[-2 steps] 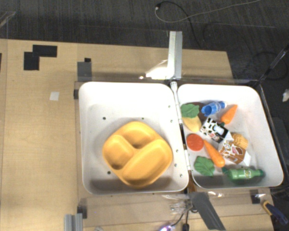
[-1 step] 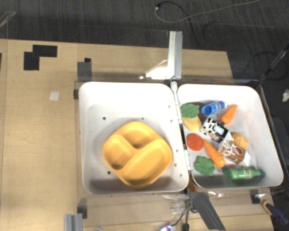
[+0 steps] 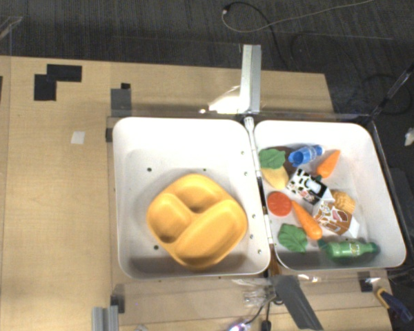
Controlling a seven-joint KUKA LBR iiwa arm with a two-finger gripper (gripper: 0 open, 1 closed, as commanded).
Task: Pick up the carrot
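Observation:
An orange carrot (image 3: 308,221) lies slanted in the lower middle of the right bin (image 3: 372,150), its lower end beside a green leafy piece (image 3: 292,238). It rests between a red disc (image 3: 279,203) and a patterned snack bag (image 3: 335,213). A second orange cone-shaped piece (image 3: 328,163) sits higher in the same bin, next to a blue cup (image 3: 303,154).
The right bin also holds a green leafy toy (image 3: 272,158), a yellow piece (image 3: 277,178), a black-and-white carton (image 3: 306,183) and a green bottle (image 3: 349,250) at the front. In the left bin (image 3: 134,150) sits a yellow divided plate (image 3: 196,219).

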